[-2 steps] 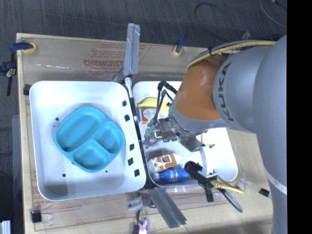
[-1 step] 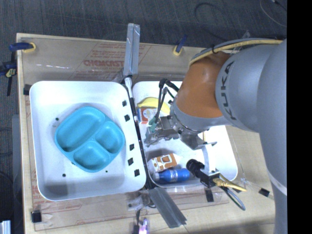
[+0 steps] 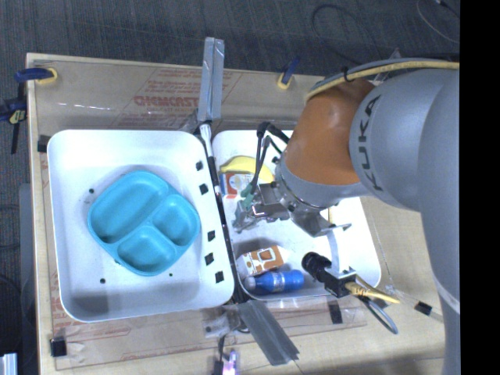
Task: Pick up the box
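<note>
I found the box [image 3: 260, 259] lying near the right bin's [image 3: 367, 244] front edge. It looked light and stiff; I'd pinch its long sides. I couldn't tell the gripper's [image 3: 248, 209] state.

My arm [image 3: 406, 139] wears smooth grey casing with a glossy orange band [image 3: 328, 139]. The two bins [image 3: 66, 209] look like smooth white plastic with a soft sheen. The blue tray [image 3: 144, 221] is glossy plastic. The box [image 3: 260, 259] looks like printed card. The worktop [image 3: 117, 84] looks like pale matt wood.

Bright even light, soft shadows, sharp
</note>
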Controlling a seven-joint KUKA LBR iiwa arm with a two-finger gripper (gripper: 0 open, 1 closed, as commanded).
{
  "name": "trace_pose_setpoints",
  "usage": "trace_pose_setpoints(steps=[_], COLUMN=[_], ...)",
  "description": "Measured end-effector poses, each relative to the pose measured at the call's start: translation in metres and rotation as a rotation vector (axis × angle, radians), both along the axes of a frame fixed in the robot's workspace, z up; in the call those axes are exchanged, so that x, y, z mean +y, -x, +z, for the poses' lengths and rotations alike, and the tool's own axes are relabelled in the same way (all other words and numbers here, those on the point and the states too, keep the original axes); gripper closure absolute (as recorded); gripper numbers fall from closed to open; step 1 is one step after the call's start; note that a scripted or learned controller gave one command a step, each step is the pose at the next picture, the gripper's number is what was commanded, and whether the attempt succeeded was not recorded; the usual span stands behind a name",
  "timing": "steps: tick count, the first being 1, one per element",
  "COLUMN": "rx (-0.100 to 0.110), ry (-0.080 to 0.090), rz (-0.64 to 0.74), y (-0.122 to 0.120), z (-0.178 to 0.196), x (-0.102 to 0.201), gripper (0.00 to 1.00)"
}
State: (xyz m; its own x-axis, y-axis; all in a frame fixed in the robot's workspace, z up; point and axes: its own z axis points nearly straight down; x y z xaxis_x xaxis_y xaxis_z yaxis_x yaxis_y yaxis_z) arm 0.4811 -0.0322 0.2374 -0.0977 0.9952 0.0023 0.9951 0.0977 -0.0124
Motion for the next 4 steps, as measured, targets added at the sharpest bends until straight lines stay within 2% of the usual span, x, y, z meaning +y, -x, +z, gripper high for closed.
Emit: trace_pose_setpoints(steps=[1, 2, 3, 4], rx=[-0.012, -0.009, -0.008, -0.007], ry=[0.004, 0.004, 0.005, 0.007], rz=[-0.312, -0.305, -0.518, -0.77], y=[0.004, 0.003, -0.095, -0.12], z=[0.003, 0.012, 0.07, 0.153], x=[-0.022, -0.021, -0.048, -0.081], gripper=[1.0, 1.0, 1.0, 1.0])
